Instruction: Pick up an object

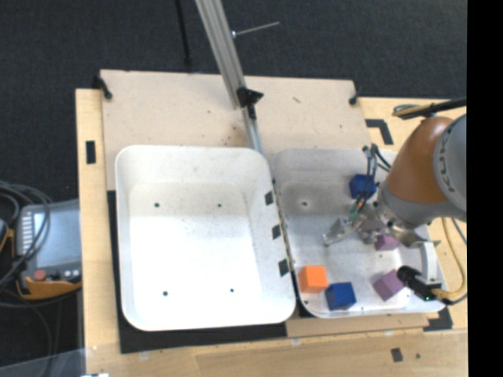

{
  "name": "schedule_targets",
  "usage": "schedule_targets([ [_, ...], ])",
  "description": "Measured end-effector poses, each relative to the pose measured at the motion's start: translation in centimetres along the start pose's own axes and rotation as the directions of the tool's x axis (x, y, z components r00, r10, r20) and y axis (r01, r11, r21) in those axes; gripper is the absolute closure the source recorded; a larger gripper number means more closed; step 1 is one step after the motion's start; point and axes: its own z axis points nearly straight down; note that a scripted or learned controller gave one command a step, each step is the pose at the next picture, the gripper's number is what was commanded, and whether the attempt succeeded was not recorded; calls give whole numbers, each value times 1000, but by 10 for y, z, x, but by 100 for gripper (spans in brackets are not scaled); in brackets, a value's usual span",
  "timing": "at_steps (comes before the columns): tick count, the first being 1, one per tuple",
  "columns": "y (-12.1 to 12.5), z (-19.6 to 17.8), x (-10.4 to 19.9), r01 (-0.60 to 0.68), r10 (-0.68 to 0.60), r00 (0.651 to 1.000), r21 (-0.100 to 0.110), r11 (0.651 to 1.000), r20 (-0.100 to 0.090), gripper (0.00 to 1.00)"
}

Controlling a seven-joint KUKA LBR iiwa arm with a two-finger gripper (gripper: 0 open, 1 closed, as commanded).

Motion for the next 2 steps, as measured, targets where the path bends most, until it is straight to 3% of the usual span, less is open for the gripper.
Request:
schedule_targets([
  [1,1,-13,-1,-8,8,1000,-5,1000,-1,100],
  [2,-5,-72,-8,-3,3,1000,-4,1000,0,100],
])
